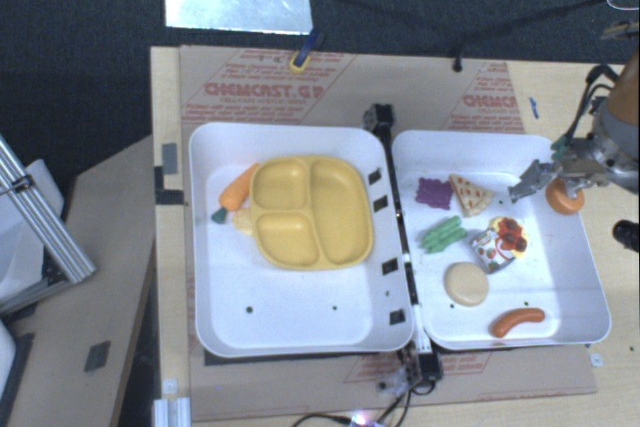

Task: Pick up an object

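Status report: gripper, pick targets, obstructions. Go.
Gripper over right bin, near its far edge, nothing seen between fingers. Toy foods lie loose in that bin; pizza slice nearest. Nothing blocking it.

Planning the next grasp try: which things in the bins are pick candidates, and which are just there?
Candidates, right bin:
purple piece
pizza slice
green beans
red-and-white piece
cream round
sausage
orange piece, by the gripper

Lying about, left bin:
yellow divided plate
carrot
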